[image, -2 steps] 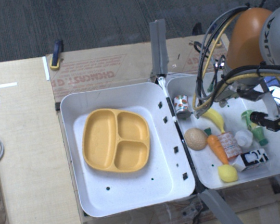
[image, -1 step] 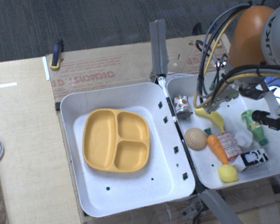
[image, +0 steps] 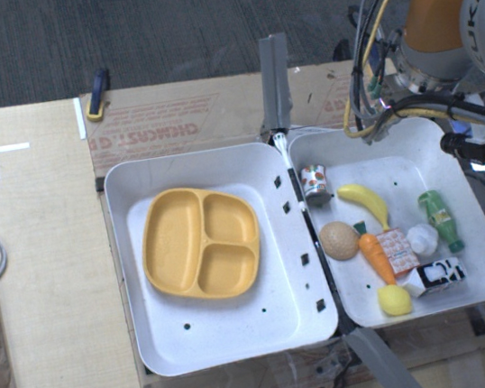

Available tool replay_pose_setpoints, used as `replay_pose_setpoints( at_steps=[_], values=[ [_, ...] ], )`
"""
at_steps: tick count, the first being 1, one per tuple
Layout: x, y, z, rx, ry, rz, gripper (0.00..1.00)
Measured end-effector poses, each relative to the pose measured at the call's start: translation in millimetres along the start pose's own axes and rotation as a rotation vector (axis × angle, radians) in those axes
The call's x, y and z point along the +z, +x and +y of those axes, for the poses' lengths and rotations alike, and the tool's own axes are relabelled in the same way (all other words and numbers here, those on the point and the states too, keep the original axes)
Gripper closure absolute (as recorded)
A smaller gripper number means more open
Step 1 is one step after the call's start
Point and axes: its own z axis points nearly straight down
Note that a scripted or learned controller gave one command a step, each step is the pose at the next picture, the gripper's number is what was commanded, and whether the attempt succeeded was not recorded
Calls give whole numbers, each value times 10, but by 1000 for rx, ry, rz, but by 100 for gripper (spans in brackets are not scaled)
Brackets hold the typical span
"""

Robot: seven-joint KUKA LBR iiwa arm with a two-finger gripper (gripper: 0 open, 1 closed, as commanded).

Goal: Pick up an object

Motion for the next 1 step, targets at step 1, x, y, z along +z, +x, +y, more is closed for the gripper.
replay_pose_setpoints(
  at_steps=[1],
  values=[
    [-57,-534,-133,-130,0,0,100]
  ],
)
